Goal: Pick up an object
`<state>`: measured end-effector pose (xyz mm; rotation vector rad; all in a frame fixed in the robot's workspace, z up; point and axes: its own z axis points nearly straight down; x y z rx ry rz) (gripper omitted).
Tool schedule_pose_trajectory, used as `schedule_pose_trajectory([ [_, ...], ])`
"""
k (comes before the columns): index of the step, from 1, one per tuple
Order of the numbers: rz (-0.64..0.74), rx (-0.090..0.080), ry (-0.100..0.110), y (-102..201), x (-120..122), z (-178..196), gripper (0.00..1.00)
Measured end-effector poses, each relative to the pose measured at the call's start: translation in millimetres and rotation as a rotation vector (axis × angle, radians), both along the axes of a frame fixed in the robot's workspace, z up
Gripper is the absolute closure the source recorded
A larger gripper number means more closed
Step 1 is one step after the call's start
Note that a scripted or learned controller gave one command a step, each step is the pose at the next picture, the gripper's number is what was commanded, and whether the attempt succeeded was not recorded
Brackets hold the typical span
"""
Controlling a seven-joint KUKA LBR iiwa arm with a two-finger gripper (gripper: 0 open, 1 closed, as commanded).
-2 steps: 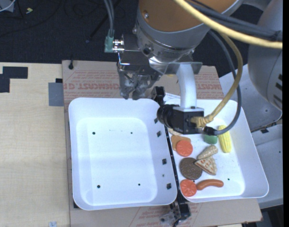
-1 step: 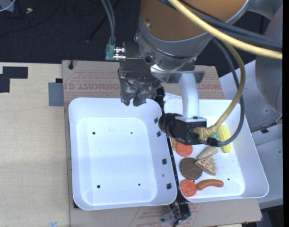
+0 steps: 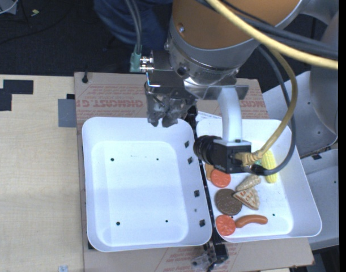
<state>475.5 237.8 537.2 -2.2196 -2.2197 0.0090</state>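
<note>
While your gripper (image 3: pixel 164 117) hung over the far rim of the left bin (image 3: pixel 99 135), near the wall the two bins share, I could not tell from the slanted view how it stood or whether anything was in it; it showed as a dark grey cluster below the wrist, and nothing could be made out beneath it. Directly below and toward you from the gripper, the left bin's floor lay bare and white. Every candidate object sat off to the gripper's right and nearer you, in the right bin (image 3: pixel 303 208): a red disc (image 3: pixel 221 178) just beside the black camera mount (image 3: pixel 218 152), a brown round piece (image 3: pixel 227 202) below that, a wedge like a pizza slice (image 3: pixel 247 198) touching it, a sausage (image 3: pixel 251 220) near the front wall, a second red piece (image 3: pixel 225 225) at its left end, and a yellow corn cob (image 3: pixel 270 164) partly hidden behind the cable (image 3: pixel 280 129). I judged that you were at the approach step, with no grasp made. The next move would call for carrying the gripper across the shared wall and over one chosen item, then descending squarely; the pieces lay crowded together, so you would want the one with free sides, perhaps the sausage.
</note>
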Motion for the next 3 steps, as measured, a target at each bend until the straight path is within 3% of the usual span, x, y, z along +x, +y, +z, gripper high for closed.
schedule_pose_trajectory([
  [3,0.000,0.000,0.000,-0.4,-0.1,0.0,1.00],
])
